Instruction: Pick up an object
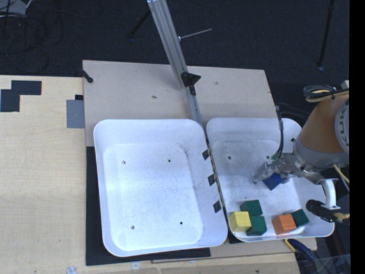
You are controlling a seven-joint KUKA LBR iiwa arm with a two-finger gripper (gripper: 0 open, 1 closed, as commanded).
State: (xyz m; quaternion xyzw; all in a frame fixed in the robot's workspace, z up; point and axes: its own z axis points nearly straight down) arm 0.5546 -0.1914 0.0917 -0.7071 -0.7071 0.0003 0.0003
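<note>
You are at the grasp step: the gripper (272,174) sits low in the right bin (239,136), and a blue block (274,181) shows right at its fingertips, apparently between them. I judge the fingers closed narrowly on that block, though the slanted view leaves the contact itself a little uncertain. If the hold is good, your next move is a straight lift clear of the bin floor; watch whether the block rises with the fingers or slips away and remains in the bin.

Taking the blue block as your landmark: nearer the camera from it lie the other pieces, all along the right bin's front wall. A green block (251,208) sits closest, with a yellow block (240,220) just in front of it and to the left, touching a second green block (257,226). Further right of those, an orange block (283,224) rests against a third green block (300,217). Beyond the dividing rims to the left is the left bin (114,147).
</note>
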